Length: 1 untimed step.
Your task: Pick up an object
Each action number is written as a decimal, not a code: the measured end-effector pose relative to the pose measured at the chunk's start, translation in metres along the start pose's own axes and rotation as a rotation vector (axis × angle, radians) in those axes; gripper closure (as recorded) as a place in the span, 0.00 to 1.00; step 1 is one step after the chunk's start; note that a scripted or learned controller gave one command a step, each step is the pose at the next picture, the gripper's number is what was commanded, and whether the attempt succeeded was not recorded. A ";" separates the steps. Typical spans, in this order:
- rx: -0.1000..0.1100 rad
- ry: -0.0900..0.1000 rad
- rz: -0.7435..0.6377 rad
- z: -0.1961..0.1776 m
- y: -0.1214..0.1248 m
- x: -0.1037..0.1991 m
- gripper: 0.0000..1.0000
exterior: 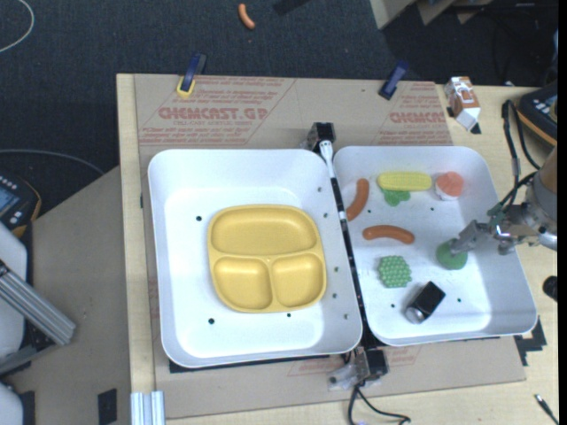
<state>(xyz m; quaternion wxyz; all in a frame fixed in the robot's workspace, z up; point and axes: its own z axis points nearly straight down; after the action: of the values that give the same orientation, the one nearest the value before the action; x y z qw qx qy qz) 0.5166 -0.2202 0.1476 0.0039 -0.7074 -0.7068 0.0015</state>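
The left shallow white bin (177,193) is occupied by a yellow plastic plate with three compartments (266,257), set about its middle. The right shallow white bin (505,312) lies just beside it, and several small things are spread over its floor. Near its left wall a curved reddish-orange toy sausage (356,198) is seen, with a second, straighter orange sausage (388,234) nearer and to its right. A bumpy green toy vegetable (394,271) lies nearer still, and a small black block (425,300) is found at the near side of the bin. At the far side a yellow corn cob on a green leaf (404,184) is placed, with a pinkish-red round piece (451,184) just to its right. A small green round object (452,256) lies right of the bin's middle. The two-finger gripper (464,241) is reached in from the right and is seen directly over this green object, touching or nearly touching it. Whether the pincer is open or closed cannot be told.
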 end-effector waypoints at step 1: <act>-0.001 0.007 -0.004 0.063 0.001 0.002 0.00</act>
<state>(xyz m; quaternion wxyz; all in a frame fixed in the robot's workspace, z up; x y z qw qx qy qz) 0.5169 -0.2181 0.0845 0.0062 -0.7059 -0.7082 -0.0014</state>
